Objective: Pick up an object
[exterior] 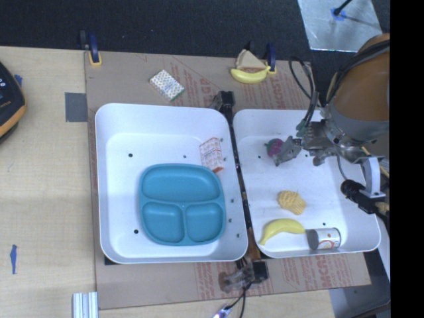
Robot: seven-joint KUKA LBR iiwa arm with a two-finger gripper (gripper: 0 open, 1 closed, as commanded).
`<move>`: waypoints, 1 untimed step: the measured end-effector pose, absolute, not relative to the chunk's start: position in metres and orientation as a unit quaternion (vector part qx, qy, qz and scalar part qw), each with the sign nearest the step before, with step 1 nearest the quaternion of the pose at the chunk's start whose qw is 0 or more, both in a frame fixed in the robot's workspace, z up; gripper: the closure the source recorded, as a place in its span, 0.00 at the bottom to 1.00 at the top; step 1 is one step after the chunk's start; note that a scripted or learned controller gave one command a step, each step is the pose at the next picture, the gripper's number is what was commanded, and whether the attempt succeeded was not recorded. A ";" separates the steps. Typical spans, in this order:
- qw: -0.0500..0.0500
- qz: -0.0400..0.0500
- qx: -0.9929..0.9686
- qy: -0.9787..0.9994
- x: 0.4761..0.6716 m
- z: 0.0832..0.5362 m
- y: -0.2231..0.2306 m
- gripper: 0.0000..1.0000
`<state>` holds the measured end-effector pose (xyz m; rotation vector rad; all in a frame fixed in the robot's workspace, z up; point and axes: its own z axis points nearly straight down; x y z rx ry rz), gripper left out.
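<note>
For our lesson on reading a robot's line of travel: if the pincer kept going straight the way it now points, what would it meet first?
The pincer points toward the view's left, low over the right bin. First in line is probably the small purple object at its tip; whether they already touch is unclear.

Bench point(46, 177) with two white bins point(106, 177)

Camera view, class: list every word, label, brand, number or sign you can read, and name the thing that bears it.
No text here can be read.
Carton in the left bin: red print, too blurred.
Small can in the right bin: red label, too small.
Patterned packet on the cardboard sheet: pattern, no legible words.
Cardboard sheet: faint red print, too faint.
</note>
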<state>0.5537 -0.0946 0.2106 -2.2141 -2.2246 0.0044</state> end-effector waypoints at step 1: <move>0.001 0.002 -0.706 -0.709 0.576 0.136 -0.147 0.00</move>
